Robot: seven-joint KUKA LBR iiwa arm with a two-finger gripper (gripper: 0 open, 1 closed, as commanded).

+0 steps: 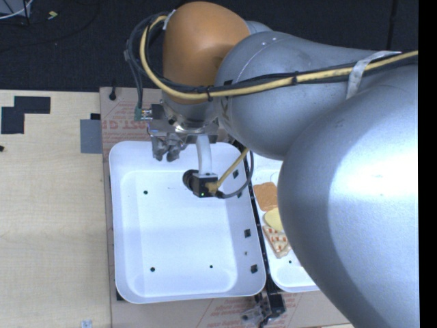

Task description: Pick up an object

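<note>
My gripper (166, 153) hangs over the far edge of the left bin (130, 251), with nothing between its short grey fingers.

I cannot tell from this slant whether my jaws are parted or closed. Two white bins sit side by side on the bench (48, 203). The objects lie in the right bin (293, 279), against its left wall and partly hidden under my arm (328, 115). I count three: a tan piece (266, 195) farthest back, a pale yellow piece (274, 219) in the middle, and a red-and-white checked piece (276, 240) nearest, its long axis running along the wall. Red print on the cardboard (116, 118) beyond the left bin is too blurred to read.
</note>
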